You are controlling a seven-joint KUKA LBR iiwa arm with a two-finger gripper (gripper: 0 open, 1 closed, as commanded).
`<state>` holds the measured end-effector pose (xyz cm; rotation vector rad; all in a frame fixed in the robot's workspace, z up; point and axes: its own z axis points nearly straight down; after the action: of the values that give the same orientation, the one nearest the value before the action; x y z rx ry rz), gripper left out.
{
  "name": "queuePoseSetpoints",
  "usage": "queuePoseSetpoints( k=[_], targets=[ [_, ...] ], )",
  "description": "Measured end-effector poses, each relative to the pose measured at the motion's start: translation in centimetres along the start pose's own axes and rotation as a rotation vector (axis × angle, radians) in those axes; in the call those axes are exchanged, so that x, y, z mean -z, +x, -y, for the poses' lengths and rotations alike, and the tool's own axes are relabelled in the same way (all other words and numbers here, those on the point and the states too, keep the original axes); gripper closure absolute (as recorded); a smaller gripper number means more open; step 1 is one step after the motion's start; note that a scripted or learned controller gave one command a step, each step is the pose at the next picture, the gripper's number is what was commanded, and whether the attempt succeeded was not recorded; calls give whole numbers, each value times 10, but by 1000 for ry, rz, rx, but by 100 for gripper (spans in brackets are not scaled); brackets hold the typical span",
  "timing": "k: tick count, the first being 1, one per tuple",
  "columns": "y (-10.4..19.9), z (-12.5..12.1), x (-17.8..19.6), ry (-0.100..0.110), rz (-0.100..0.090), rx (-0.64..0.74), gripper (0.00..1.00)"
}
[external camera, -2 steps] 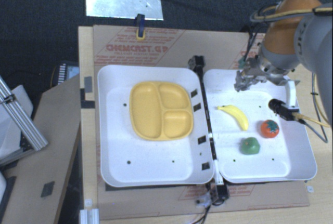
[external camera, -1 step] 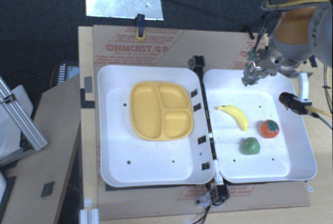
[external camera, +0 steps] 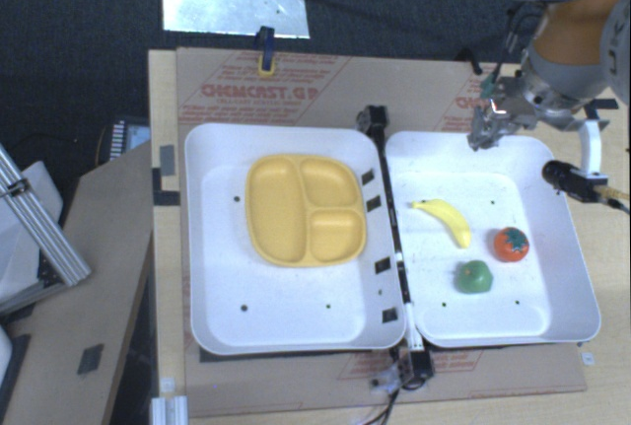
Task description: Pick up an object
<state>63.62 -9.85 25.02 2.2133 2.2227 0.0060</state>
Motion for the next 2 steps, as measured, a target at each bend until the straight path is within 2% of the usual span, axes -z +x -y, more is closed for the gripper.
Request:
queuePoseSetpoints(
  k=[1, 2],
  targets=[
    [48, 8, -13, 6, -2, 5, 100],
    [100, 21, -9, 5, -3, 6, 100]
  ],
)
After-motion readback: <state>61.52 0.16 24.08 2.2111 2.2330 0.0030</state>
